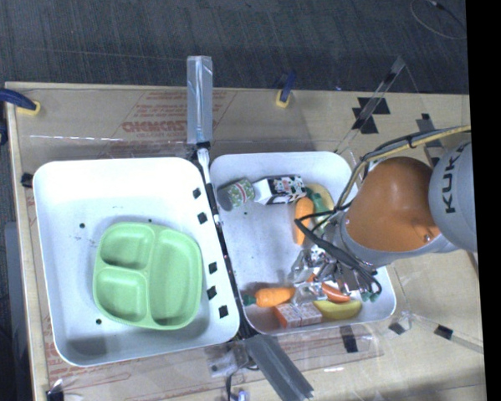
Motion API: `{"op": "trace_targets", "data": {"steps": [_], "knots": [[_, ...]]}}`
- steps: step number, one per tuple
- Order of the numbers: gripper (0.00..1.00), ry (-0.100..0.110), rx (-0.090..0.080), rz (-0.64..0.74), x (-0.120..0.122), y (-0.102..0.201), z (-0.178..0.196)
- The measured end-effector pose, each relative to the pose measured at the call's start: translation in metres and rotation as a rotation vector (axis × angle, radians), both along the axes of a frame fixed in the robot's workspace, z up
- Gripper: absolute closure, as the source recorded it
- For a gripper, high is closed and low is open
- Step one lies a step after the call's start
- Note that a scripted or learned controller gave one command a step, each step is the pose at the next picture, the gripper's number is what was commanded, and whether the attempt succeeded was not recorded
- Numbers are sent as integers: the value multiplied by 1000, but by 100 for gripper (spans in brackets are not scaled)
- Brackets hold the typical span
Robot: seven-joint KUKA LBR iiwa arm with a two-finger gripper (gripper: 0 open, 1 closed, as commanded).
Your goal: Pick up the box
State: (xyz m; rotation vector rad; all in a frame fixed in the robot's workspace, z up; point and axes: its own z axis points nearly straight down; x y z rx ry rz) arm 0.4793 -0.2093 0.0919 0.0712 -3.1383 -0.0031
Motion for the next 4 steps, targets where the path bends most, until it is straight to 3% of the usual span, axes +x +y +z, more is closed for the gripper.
{"op": "trace_targets", "data": {"steps": [1,2,3,4], "knots": [[100,1,-2,-432,18,-2,132],[100,6,-1,-419,20,-1,141],[0,6,-1,-419,20,-1,141],[0,6,-2,-412,-1,135,98]]}}
